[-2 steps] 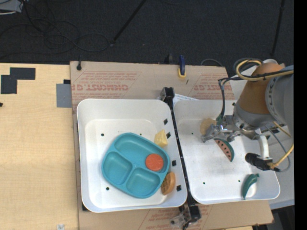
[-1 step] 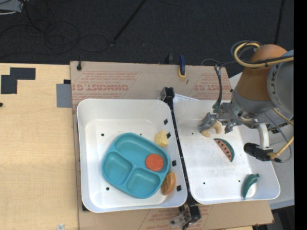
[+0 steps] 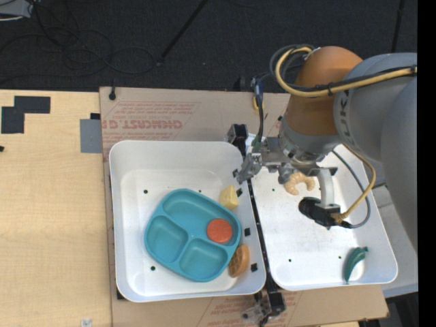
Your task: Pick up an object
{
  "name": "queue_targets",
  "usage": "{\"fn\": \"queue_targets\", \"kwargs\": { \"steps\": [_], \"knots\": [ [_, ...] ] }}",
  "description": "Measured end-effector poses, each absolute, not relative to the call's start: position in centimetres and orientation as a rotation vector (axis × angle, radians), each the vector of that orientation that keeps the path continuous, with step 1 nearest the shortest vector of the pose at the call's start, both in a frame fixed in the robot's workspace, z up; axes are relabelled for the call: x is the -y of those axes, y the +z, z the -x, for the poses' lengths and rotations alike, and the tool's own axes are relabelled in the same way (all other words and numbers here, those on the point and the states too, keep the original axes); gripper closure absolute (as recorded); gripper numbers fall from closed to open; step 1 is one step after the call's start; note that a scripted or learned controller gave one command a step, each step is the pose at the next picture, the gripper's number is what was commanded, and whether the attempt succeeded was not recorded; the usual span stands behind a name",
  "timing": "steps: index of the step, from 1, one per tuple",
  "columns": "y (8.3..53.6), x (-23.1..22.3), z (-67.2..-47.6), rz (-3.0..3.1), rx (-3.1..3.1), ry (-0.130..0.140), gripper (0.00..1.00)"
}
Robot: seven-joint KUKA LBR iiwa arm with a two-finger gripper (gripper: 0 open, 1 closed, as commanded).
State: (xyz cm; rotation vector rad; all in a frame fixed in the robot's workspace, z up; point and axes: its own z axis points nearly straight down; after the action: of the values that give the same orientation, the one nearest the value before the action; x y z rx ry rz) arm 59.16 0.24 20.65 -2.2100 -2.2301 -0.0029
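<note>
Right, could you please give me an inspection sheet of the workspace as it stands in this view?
Surface: left bin and right bin side by side on a cardboard sheet.
Job's things: blue tray in the left bin, orange piece in one compartment; yellow chunk and brown piece by the tray's right edge; tan piece and teal piece in the right bin.
Clutter: nothing seen.
Grippers: gripper low over the right bin's upper left part, by the tan piece.
Cables: yellow cable looped beside the orange band; black cables behind the bench.
Surroundings: dark patches on the wooden bench.
</note>
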Motion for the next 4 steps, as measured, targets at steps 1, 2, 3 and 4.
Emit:
{"fn": "queue_targets", "kwargs": {
  "steps": [1, 2, 3, 4],
  "knots": [
    [28.1, -8.7, -61.7, 2.211, 2.234, -0.012, 0.00],
    [31.1, -12.6, -64.5, 2.218, 2.226, -0.004, 0.00],
    [31.8, -12.4, -64.4, 2.213, 2.228, 0.009, 1.00],
    [24.1, -14.6, -64.3, 2.216, 2.220, 0.012, 1.00]
  ]
}}
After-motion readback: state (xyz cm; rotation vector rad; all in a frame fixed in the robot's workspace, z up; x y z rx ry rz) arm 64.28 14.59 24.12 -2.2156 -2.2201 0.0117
